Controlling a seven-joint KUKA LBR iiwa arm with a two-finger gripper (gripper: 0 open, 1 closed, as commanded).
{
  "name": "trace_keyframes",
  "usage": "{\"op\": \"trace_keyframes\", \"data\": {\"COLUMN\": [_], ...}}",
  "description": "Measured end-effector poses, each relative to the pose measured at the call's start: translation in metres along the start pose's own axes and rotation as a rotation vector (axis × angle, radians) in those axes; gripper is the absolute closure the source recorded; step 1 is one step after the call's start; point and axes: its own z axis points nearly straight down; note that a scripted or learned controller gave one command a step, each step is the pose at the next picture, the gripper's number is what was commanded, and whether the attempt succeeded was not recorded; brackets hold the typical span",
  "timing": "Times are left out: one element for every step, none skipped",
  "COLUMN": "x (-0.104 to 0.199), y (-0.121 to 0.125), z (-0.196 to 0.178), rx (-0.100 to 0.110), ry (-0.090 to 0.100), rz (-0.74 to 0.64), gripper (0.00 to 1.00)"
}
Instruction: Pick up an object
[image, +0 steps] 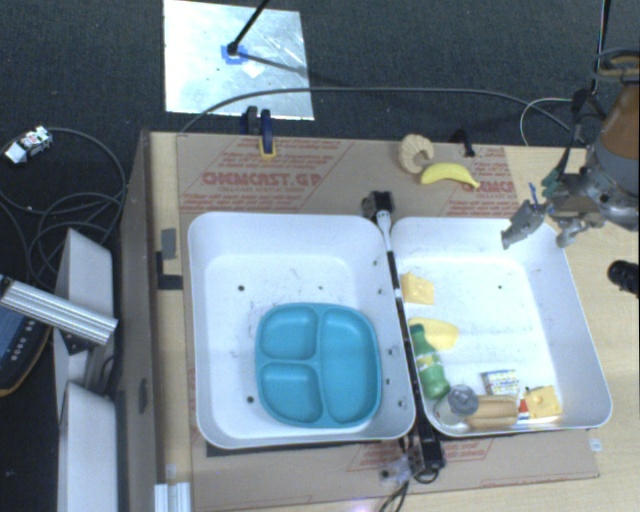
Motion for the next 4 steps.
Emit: {"op": "trace_keyframes", "data": {"x": [0.000, 0.049, 0.107, 0.107], "y": [0.001, 0.035, 0.049, 0.048], "z": [-0.011, 0.001, 0.001, 0.001], "rx": [-0.003, -0.001, -0.001, -0.001], "ry": [0.000, 0.001, 0.002, 0.001], "rz": [-0.003, -0.002, -0.003, -0.002], "gripper": [1.00, 1.00, 1.00, 0.00]}}
